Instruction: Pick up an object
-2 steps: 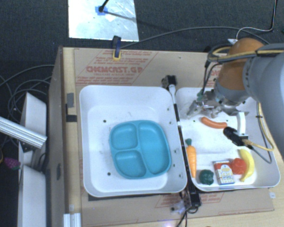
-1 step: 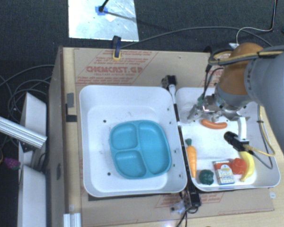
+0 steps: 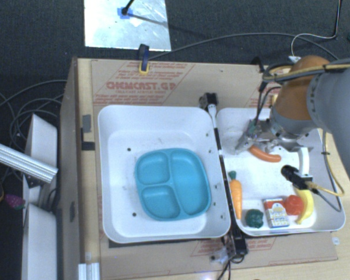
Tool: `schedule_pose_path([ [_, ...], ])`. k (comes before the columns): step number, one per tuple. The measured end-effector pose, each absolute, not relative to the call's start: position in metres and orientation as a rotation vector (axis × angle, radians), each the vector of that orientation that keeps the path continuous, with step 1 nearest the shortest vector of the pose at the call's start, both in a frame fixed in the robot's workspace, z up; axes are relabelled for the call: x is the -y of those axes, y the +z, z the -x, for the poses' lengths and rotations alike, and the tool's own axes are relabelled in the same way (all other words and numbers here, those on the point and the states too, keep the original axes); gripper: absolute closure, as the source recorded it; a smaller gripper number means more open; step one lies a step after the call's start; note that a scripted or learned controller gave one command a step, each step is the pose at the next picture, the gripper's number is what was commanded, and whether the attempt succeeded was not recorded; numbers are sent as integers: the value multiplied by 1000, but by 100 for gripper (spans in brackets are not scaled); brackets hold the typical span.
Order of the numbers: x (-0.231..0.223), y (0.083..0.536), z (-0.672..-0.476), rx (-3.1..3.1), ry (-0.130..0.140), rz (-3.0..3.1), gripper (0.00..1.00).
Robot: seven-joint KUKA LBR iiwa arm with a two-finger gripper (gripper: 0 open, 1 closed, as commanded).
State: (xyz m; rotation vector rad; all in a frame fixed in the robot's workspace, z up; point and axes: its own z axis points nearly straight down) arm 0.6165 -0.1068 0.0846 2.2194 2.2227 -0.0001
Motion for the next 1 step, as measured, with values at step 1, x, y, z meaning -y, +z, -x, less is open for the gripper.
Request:
schedule_pose_path([
  [1, 106, 96, -618, -2224, 3, -2216, 100],
])
